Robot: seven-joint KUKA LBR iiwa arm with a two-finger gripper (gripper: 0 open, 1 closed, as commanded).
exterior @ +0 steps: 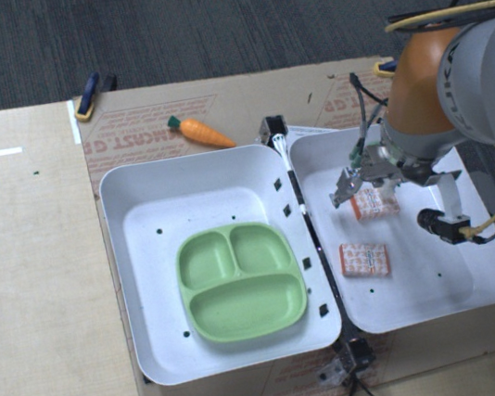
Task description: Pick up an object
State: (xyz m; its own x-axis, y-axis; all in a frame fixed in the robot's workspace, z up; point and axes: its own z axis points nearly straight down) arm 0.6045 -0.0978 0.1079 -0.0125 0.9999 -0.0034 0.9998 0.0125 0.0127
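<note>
Packet, red and white, lying flat on the floor of the right bin, toward its far side and close to the wall shared with the left bin. Probably the target, judging by the gripper poised right over its near-left corner, at the end of the arm reaching in from the right. Flat and low, so likely calling for a straight-down approach with little margin at the edges. Second packet of the same kind nearby, nearer the camera, apart from the first and clear of the tool. Green divided plate sitting level in the left bin, well away from the action. Carrot resting outside both bins on the cardboard beyond. As for the gripper: overlapping the packet from this angle, perhaps touching it, yet impossible to tell how far open or whether anything is actually gripped.
</note>
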